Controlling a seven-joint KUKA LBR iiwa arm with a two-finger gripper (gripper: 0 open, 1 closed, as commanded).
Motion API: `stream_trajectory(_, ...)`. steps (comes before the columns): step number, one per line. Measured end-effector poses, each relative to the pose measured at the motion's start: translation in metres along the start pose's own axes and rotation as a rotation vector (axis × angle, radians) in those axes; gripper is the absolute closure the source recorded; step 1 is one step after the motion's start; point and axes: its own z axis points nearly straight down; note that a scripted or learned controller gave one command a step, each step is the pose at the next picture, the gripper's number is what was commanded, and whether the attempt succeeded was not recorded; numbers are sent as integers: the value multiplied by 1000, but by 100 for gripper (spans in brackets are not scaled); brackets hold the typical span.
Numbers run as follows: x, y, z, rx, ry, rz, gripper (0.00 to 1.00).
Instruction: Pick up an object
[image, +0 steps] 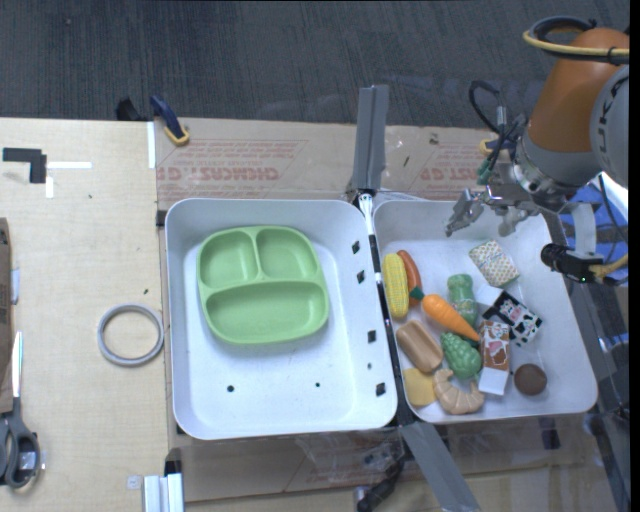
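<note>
Your gripper (487, 212) hangs over the right white bin's (580, 335) far edge, jaws spread, nothing between them. Nearest target: the cream checkered cloth-like block (493, 263), just below. Toy food (orange plastic carrot (447, 314), yellow corn cob (396, 284)) lies packed; you risk nudging neighbours or closing on air.

Left bin (190, 330) white, small black dots on floor. Divided plate (263, 284) pale green. Right bin (570, 340) white. Corn cob (396, 284) yellow. Carrot (449, 315) orange. Bread piece (419, 346) tan-brown. Croissant (461, 397) light golden. Textured vegetable (461, 354) dark green. Carton (514, 319) black-and-white cow patches. Pouch (494, 264) cream, checked pattern. Round ball (530, 378) dark brown. Arm (575, 90) orange above grey wrist. Table (80, 250) light wood. Tape ring (131, 334) pale grey. Cardboard sheet (260, 165) brown, red print.
</note>
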Motion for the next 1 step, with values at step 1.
stream_trajectory(1, 11, -51, 94, -3, 0, -117, 0)
